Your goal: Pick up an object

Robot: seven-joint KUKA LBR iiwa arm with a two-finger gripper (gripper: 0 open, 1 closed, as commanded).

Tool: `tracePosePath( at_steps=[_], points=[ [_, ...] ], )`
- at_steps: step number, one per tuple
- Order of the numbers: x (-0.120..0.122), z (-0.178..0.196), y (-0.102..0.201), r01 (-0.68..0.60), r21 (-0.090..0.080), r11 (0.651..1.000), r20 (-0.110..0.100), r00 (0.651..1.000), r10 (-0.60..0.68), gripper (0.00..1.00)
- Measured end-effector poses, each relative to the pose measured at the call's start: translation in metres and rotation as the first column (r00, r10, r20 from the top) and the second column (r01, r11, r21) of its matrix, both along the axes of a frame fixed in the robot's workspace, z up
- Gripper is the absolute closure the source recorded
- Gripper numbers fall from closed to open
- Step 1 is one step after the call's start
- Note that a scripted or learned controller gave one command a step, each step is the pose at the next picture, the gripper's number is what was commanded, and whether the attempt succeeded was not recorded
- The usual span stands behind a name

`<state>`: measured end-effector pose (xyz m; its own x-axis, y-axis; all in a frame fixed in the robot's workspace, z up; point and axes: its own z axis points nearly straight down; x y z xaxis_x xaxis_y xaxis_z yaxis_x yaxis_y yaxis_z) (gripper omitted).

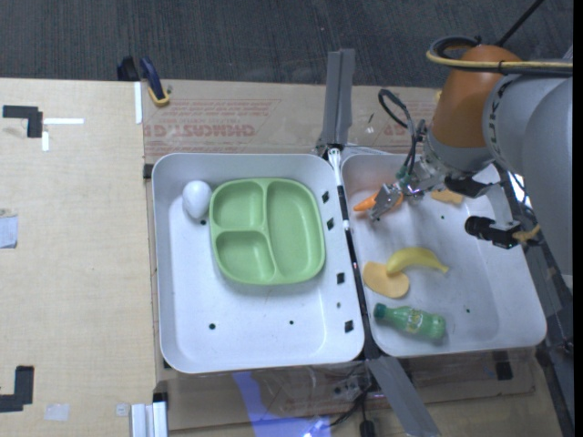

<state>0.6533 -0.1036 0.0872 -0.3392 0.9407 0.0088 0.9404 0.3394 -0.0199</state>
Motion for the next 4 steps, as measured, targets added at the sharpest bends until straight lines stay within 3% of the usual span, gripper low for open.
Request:
tracePosePath(
  at_steps=[1, 2, 3, 4],
  points=[
    [0.003, 0.011, -0.001, 0.001, -0.003, 1.000, 0.013, 1.000, -0.001, 1.00],
    [0.001, 0.009, -0.001, 0.001, -0.001, 1.000, 0.003, 1.000, -0.001, 0.00],
    [0.002, 0.019, -0.002, 0.002, -0.003, 1.000, 0.011, 1.000, -0.002, 1.00],
    [0.002, 0.019, -0.002, 0.002, -0.003, 1.000, 0.011, 1.000, -0.002, 0.00]
  ],
)
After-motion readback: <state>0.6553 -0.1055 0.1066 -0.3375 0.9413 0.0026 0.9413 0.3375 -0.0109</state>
